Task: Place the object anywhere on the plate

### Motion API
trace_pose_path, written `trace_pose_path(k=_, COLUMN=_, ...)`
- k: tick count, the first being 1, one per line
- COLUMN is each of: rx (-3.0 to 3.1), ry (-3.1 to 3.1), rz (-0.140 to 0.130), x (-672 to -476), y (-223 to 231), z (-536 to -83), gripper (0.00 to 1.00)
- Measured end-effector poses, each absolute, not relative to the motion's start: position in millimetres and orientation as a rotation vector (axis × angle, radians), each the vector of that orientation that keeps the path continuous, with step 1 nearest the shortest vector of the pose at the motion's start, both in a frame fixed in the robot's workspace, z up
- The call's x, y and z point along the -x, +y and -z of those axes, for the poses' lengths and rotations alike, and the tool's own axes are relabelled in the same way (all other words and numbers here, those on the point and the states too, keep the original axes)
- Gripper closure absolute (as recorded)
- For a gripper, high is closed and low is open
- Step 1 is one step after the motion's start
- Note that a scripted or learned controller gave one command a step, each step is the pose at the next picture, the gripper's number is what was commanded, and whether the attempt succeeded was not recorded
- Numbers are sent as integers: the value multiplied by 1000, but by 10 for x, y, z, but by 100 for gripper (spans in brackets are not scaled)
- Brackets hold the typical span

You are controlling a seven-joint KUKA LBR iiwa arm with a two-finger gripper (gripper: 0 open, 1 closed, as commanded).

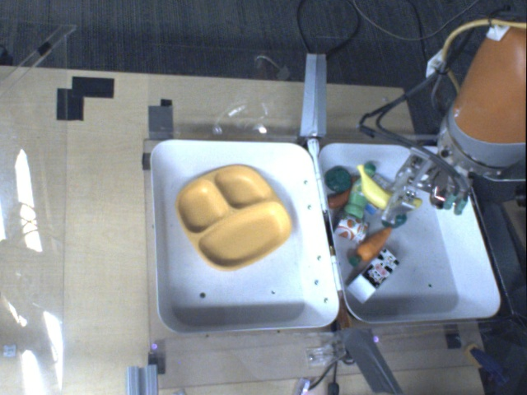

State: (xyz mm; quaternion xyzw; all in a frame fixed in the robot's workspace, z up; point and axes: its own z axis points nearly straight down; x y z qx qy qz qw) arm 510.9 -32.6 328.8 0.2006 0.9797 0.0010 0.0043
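While the yellow three-compartment plastic plate (235, 215) sits bare in the left white bin (165, 245), small toys cluster in the right white bin (461, 290): a yellow banana (375, 190), an orange carrot (375, 242). Just above them hangs the two-finger gripper (401, 204), its grip impossible to tell.

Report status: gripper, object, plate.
Gripper low over right bin toy pile, beside banana; grasp unconfirmed. Yellow plate in left bin, nothing on it. Carrot and other toys crowd pile.
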Motion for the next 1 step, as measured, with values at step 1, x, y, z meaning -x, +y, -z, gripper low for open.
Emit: trace_pose_path(k=1, rx=-890, ry=3004, rz=-4, x=-5081, y=-114, z=-3366, gripper=100)
